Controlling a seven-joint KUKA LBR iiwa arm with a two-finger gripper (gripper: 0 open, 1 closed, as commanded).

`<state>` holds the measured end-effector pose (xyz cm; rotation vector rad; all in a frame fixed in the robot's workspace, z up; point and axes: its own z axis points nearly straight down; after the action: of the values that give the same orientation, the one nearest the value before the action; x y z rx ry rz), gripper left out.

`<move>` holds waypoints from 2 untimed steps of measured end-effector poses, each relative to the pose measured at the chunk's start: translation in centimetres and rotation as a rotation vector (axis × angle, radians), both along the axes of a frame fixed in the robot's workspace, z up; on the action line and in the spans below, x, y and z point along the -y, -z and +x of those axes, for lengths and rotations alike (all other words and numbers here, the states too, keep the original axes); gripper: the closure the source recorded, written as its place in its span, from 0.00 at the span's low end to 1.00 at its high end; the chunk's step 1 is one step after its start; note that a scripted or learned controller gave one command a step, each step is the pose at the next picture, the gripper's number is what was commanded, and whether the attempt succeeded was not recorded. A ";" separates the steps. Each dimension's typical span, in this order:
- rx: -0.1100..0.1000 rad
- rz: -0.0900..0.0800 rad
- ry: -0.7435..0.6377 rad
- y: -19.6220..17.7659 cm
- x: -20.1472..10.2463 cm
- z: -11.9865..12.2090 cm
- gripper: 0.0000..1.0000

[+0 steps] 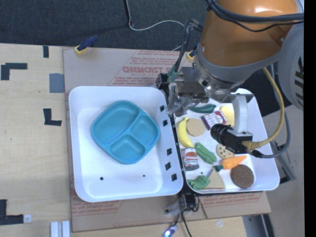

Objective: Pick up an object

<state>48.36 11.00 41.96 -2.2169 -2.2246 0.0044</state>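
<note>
To the left of the gripper (180,104), a blue three-compartment plastic plate (126,131) is sitting untouched in the left white bin (79,147). Below the gripper, a yellow toy banana (183,132) is lying ungrasped; finger state: cannot tell. Pick not yet done.

Arm (247,28) cut off at top edge, right bin's (264,132) far half covered (perhaps more toys beneath)
</note>
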 end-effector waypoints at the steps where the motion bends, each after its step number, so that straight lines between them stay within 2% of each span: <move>1: -0.013 -0.003 0.000 12.9 -2.8 -0.3 1.00; 2: 0.020 0.007 -0.001 -2.4 -5.7 3.9 1.00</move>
<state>52.25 16.72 44.32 -2.2220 -2.2324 -0.0248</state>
